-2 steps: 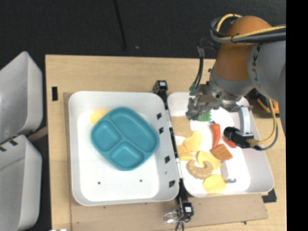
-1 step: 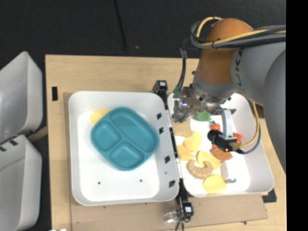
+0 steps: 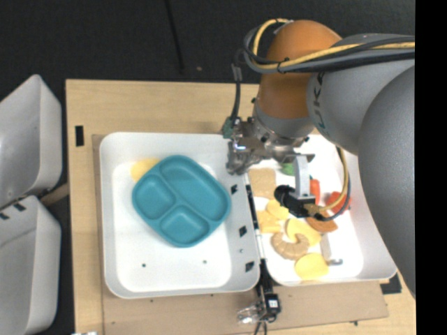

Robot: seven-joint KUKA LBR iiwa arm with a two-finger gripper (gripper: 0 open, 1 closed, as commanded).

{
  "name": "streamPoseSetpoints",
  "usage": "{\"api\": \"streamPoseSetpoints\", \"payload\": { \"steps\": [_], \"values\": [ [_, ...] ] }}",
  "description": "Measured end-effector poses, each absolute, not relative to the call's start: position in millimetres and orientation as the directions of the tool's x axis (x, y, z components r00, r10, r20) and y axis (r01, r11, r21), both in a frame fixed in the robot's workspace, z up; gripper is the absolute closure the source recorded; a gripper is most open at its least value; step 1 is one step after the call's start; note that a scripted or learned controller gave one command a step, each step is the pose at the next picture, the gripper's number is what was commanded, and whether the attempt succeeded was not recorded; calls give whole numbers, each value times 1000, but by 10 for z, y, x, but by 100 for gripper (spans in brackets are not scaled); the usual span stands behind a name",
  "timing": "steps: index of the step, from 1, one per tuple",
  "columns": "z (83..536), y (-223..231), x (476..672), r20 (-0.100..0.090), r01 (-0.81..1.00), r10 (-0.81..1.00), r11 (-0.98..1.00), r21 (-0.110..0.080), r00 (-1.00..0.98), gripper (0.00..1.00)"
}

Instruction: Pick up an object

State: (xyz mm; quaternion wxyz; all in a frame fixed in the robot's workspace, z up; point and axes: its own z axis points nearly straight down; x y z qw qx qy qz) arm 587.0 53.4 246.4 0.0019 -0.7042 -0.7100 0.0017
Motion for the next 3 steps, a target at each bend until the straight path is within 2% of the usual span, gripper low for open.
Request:
{"api": "streamPoseSetpoints", "payload": {
  "steps": [1,2,3],
  "values": [
    [2386,827,6000,-2,1000,1000,5,-5,-5,100],
    [2315,690,5840,-4,1000,1000,0,-8,0,100],
    [2421,702,5950,-2,1000,1000,4,-6,-4,100]
  ]
}}
